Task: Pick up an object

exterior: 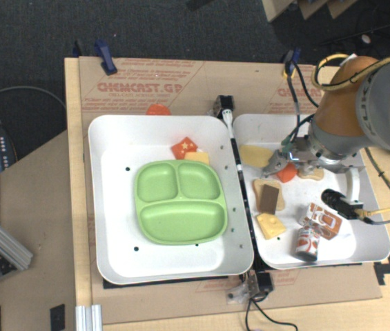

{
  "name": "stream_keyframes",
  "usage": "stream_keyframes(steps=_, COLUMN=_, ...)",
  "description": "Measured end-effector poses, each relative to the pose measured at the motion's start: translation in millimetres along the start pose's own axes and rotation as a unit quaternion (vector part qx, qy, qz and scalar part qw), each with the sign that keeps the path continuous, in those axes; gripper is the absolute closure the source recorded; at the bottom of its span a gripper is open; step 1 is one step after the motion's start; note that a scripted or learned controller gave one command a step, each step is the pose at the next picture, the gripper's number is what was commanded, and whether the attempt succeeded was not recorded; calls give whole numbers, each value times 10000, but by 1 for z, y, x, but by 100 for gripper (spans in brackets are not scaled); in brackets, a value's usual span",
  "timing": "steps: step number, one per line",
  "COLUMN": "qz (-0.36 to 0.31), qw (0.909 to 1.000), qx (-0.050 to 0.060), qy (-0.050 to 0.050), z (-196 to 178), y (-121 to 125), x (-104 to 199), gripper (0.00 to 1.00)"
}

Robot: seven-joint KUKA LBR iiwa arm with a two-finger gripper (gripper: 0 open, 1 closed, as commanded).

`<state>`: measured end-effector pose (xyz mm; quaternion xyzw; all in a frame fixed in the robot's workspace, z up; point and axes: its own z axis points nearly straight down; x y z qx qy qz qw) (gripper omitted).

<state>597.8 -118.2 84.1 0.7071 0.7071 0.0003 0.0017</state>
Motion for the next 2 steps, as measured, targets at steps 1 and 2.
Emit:
stream_keyframes(steps=1, qz=7, qw=10000, qx=-41, qy=-14, z=-15, y=3, x=-2, gripper=100)
stream_keyframes(steps=2, qz=-55, qw=10000, qx=-42, qy=31, z=-107, y=13, x=99, gripper=100)
